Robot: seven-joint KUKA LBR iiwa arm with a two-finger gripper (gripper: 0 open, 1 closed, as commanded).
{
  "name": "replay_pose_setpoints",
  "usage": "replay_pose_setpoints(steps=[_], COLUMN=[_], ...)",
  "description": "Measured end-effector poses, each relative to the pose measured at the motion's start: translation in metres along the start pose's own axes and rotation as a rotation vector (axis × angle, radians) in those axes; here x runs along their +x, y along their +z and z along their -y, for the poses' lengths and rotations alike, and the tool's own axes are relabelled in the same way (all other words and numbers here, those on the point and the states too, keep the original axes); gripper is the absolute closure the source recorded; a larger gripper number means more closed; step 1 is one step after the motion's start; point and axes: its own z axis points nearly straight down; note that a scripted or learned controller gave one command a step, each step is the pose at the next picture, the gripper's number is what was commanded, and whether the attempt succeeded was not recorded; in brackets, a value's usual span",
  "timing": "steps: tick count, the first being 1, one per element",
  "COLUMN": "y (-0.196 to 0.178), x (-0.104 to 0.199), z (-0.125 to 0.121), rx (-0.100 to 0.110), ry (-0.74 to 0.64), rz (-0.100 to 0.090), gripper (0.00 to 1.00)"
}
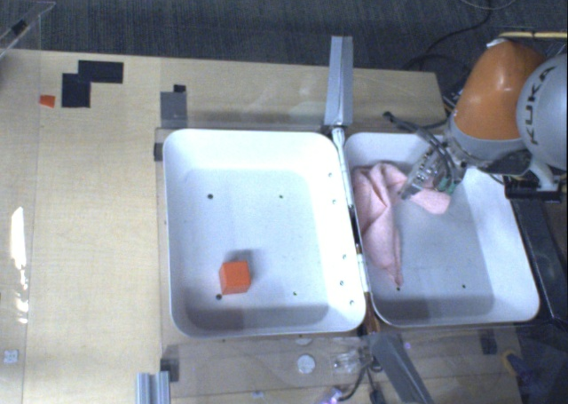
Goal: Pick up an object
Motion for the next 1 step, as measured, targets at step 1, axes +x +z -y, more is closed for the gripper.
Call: replay_pose_setpoints(steps=[1], y=[-0.0962], x=[-0.0014], z=[-0.0281], rx=[0.009], ry=[0.342], rz=[-0.007], gripper=[1.00])
